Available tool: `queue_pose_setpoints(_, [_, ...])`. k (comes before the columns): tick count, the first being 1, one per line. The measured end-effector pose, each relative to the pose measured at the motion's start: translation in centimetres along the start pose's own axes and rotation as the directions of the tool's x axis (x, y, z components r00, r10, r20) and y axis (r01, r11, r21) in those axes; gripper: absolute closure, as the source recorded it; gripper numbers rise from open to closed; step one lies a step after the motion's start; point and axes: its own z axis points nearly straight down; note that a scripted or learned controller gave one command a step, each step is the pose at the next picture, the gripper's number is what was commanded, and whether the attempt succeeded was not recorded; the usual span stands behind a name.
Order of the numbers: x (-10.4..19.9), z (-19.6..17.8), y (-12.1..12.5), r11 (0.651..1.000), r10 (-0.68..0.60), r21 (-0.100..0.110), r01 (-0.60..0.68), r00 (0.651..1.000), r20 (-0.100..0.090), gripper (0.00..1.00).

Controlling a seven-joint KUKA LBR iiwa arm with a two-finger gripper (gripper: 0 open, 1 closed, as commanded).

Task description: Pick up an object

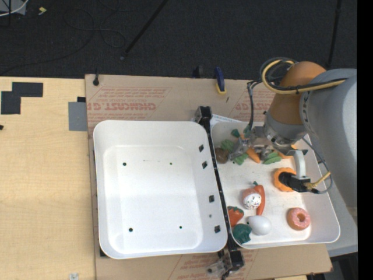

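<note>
The pincer (256, 146) sits low in the right bin (332, 229), at its twelve-o'clock end, among small toys (238, 150) lying just toward nine o'clock; its grip I cannot tell.

Robot lab, arm (326, 104), bins (116, 156), cables (105, 28)

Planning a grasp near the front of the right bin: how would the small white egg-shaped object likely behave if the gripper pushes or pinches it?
The small white egg-shaped object looks smooth and rounded, so it would probably roll or squirt aside when pushed. Its glossy surface suggests it may slip from a pinch. It lies against a dark green toy near the right bin's front wall, which might check its roll that way.
</note>
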Motion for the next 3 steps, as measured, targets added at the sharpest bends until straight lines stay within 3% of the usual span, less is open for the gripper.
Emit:
queue_pose_setpoints(1, [0.0,-1.0,-0.4,1.000,0.000,0.009,0.000,1.000,-0.001,1.00])
queue_pose_setpoints(2, [4.4,-6.1,0.6,1.000,0.000,0.002,0.000,1.000,-0.002,1.00])
queue_pose_setpoints(3, [9.8,-17.4,0.7,1.000,-0.003,-0.005,0.003,1.000,-0.003,1.00])
